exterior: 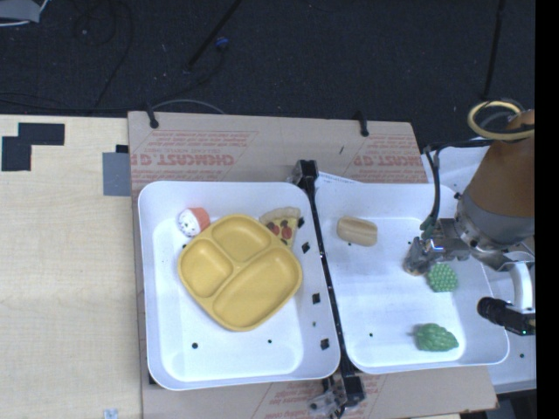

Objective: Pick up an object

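Now the arm reaches into the right bin (384, 356), its tool (423, 258) low over the floor just beside a light green bumpy ball (443, 278). Whether the tool is released or clenched I cannot tell. A tan bread-like piece (357, 230) lies well apart from the ball toward the divider; a darker green cluster (435, 337) sits near the front wall. This looks like the approach step; next it likely needs centring over the ball before closing.
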`<state>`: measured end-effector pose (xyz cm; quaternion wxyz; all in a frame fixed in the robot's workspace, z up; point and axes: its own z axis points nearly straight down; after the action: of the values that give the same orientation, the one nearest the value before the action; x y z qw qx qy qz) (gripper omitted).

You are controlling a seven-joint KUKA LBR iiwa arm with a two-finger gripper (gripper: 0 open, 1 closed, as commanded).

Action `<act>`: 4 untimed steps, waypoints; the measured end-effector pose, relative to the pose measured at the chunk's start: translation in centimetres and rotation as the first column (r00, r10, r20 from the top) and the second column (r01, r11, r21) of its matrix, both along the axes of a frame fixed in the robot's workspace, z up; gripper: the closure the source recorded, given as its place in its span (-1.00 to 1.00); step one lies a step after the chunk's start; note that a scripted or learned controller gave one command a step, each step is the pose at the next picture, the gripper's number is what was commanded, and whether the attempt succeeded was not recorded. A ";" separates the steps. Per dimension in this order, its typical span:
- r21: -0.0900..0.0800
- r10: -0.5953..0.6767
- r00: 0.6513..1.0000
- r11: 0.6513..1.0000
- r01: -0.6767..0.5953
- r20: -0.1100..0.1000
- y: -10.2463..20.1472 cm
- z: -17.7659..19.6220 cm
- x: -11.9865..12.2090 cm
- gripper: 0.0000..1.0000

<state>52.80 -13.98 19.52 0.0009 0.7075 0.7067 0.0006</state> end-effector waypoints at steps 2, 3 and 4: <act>0.002 0.004 1.000 1.000 -0.004 -0.006 4.5 4.8 1.0 1.00; 0.002 0.006 1.000 1.000 -0.006 -0.004 9.1 5.4 2.9 1.00; 0.002 0.006 1.000 1.000 -0.006 -0.004 14.1 4.2 5.4 1.00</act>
<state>58.16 0.12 23.75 -0.0012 0.7055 0.7087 -0.0005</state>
